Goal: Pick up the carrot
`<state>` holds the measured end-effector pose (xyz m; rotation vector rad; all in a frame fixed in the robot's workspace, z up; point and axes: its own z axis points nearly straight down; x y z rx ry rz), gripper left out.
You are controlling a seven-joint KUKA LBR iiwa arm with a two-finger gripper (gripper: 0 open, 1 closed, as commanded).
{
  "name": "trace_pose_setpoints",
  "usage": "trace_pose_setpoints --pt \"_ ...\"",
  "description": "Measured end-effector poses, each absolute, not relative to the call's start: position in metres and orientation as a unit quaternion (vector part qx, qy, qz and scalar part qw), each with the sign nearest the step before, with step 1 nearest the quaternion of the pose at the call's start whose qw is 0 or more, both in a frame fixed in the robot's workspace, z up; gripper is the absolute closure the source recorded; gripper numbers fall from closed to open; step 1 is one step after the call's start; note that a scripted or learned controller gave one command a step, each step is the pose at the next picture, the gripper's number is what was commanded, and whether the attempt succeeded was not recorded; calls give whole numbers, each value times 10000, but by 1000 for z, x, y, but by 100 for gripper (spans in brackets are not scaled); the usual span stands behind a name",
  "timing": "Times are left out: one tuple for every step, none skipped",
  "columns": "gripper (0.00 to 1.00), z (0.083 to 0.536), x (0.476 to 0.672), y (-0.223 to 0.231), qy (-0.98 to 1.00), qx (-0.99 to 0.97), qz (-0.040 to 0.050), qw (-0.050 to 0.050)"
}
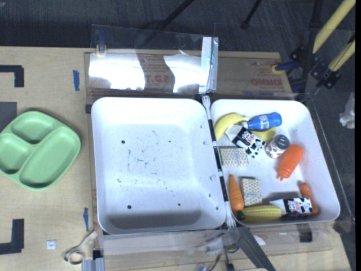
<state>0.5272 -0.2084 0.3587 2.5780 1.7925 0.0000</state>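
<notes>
A yellow corn cob [260,212] lies against the near wall of the right bin [322,151]. The carrot [236,192] lies lengthwise just beside that bin's left wall, its lower end touching the cob. A fatter orange piece [290,161], a banana [227,122] and a blue bottle [265,121] lie farther back. The left bin [113,117] sits alongside, and a green plate [37,149] rests on the bench.

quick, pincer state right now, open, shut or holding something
pincer: cannot be told; the things in the right bin lie ungripped.
</notes>
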Motion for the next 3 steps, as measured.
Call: trace_pose_setpoints --pt "100 369 528 -208 5718 8204 0 21" --pt "100 435 521 -214 3863 9224 -3 7" --pt "100 434 505 -207 2492 9685 -15 -8"
